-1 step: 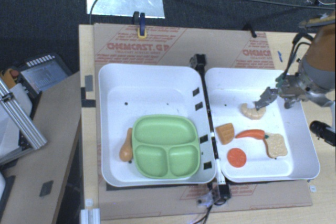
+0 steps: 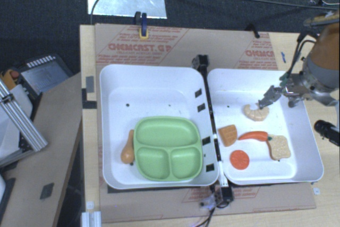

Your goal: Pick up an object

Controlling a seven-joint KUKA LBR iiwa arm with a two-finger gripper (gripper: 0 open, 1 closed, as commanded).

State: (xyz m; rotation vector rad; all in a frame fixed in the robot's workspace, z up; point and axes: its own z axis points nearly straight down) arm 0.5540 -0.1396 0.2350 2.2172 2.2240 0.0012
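Arm: grey with an orange band, reaching in over the right edge of the right white bin [image 2: 305, 167].
Jaws [image 2: 265, 102]: low over the bin's back half, just above the pale curved pastry piece [image 2: 255, 112]; open or closed, cannot tell.
Right bin front half: orange cheese-like wedge [image 2: 228, 135], red-orange carrot [image 2: 253, 136], tan bread slice [image 2: 279, 147], red round slice [image 2: 239, 159].
Left white bin [image 2: 114, 114]: green three-compartment plastic tray [image 2: 168, 147] at the front edge, tan drumstick-shaped piece [image 2: 128, 149] beside its left side.

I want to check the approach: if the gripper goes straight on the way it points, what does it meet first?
Probably the pale curved food piece, lying just below the gripper in the right bin; height is unclear.
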